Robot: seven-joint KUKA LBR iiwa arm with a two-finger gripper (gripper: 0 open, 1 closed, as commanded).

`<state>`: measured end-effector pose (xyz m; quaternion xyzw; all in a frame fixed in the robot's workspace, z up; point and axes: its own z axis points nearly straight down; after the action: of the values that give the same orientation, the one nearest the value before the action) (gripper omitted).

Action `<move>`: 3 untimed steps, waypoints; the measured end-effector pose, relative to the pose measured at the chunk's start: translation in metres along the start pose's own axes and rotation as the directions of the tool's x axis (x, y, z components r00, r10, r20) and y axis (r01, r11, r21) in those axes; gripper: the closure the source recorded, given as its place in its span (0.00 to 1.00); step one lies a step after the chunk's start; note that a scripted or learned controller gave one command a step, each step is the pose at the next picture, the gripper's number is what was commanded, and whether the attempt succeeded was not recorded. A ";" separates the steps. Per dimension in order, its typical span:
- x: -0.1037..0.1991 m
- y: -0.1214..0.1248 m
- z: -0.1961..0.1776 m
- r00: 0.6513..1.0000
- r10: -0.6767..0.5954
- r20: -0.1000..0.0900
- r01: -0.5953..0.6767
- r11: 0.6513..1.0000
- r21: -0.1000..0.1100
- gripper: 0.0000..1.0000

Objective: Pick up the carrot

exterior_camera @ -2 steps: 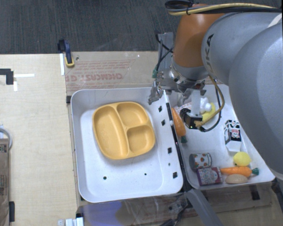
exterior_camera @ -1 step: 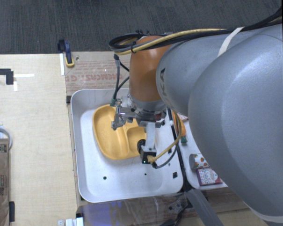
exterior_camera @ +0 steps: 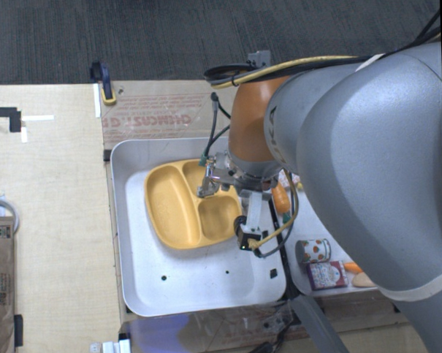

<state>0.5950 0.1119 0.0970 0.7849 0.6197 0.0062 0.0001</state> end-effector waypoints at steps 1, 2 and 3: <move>0.108 -0.017 -0.110 0.970 0.241 0.015 -0.241 0.971 0.007 0.00; 0.108 -0.052 -0.142 1.000 -0.010 0.014 0.010 1.000 0.011 0.00; 0.108 -0.047 -0.045 0.881 0.472 0.019 -0.472 0.881 0.005 0.00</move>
<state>0.5734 0.2272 0.1423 0.9121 0.4100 -0.0039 0.0002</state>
